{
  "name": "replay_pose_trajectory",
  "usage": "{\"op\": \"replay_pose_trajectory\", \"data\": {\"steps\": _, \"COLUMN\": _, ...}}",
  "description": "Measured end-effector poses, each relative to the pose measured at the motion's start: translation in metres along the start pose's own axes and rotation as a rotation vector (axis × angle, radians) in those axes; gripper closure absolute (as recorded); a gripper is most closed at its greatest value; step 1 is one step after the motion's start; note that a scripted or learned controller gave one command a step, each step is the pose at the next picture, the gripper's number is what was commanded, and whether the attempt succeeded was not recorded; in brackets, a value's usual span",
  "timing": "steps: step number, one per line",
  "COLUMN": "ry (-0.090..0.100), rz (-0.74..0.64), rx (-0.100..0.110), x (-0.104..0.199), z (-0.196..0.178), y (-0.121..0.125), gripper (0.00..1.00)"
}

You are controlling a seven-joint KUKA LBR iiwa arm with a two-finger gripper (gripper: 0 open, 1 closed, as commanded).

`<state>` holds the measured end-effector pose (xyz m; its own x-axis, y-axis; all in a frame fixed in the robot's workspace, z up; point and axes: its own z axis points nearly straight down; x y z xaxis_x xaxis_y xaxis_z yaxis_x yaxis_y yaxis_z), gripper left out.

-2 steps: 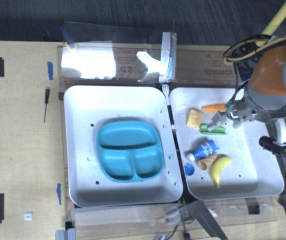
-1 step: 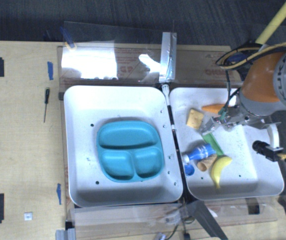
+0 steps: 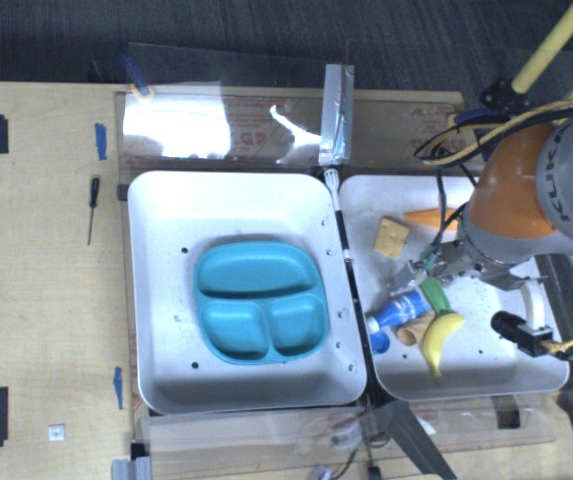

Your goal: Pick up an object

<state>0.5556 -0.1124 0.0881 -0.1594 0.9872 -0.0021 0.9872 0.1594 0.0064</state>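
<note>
The right bin [image 3: 486,368] holds several objects. A tan block [image 3: 391,236] lies at its back left, with an orange carrot-like piece [image 3: 426,216] behind it. A blue bottle [image 3: 399,314] with a green part [image 3: 434,294] lies at the left middle. A yellow banana [image 3: 439,336] sits in front of it, next to a small brown piece [image 3: 407,336]. My gripper [image 3: 421,270] hangs low over the bin, just above the bottle's green end and in front of the tan block. Nothing is seen lifted.
The left bin [image 3: 156,268] holds a blue divided tray [image 3: 261,298]. A ridge separates the two bins. The arm's orange band [image 3: 511,183] and wrist cover the right bin's back right. Yellow cables run at the far right.
</note>
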Motion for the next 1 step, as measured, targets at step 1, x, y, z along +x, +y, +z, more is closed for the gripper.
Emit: {"op": "replay_pose_trajectory", "data": {"steps": 1, "ry": -0.002, "rz": 0.002, "rx": -0.007, "x": -0.0014, "z": -0.0120, "y": 0.0020, "gripper": 1.00}}
